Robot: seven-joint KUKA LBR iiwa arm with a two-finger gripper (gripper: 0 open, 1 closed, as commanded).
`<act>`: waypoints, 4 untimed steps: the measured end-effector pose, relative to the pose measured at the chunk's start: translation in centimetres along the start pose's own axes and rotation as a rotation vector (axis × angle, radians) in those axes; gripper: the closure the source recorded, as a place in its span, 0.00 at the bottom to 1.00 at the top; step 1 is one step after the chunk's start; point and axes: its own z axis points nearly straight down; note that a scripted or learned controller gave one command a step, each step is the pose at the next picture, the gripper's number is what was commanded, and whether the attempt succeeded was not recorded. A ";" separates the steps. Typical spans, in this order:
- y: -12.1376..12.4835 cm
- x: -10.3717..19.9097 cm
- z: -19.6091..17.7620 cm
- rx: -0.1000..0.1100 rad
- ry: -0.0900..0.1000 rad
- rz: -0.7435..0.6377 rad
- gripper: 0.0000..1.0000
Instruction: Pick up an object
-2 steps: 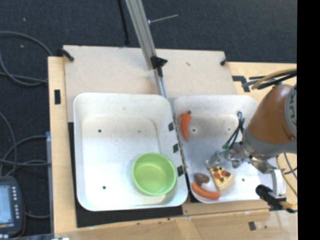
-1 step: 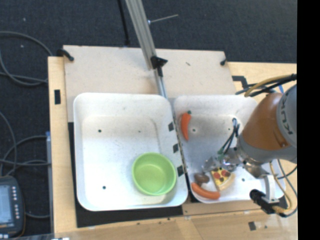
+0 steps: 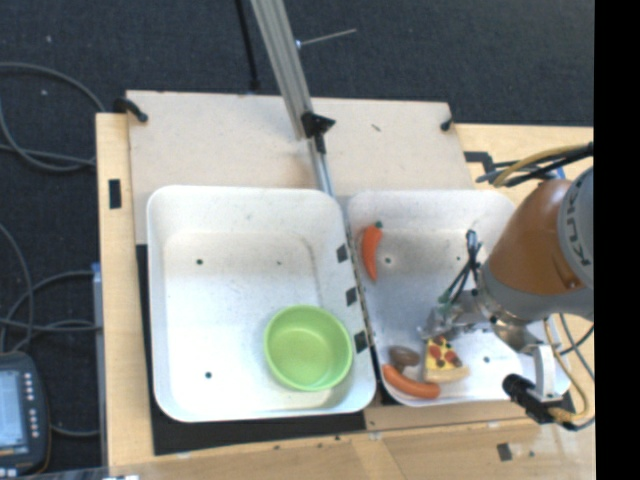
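Note:
In the right bin (image 3: pixel 420 218) lie an orange carrot toy (image 3: pixel 371 251) near the left wall, a pizza-slice toy (image 3: pixel 443 360) near the front, a red sausage toy (image 3: pixel 410 383) at the front edge and a small brown piece (image 3: pixel 404 356) beside it. The arm's orange band (image 3: pixel 535 238) sits over the bin's right side. My gripper (image 3: pixel 441 323) hangs just above the pizza slice, its dark linkage pointing down-left. A green bowl (image 3: pixel 308 347) stands in the left bin (image 3: pixel 200 258) at its front right.
A metal camera pole (image 3: pixel 285 58) rises from behind the bins at the middle. Cables (image 3: pixel 530 163) trail along the arm at the right. The divider between the two bins (image 3: pixel 352 288) runs close to the carrot.

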 end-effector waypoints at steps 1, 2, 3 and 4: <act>0.3 -0.3 -6.4 -0.003 -0.001 -0.010 1.00; 0.5 -0.4 -10.3 -0.001 -0.001 -0.010 1.00; -0.2 5.4 -10.8 0.002 0.002 -0.015 1.00; -0.3 10.5 -10.4 0.004 0.002 -0.014 1.00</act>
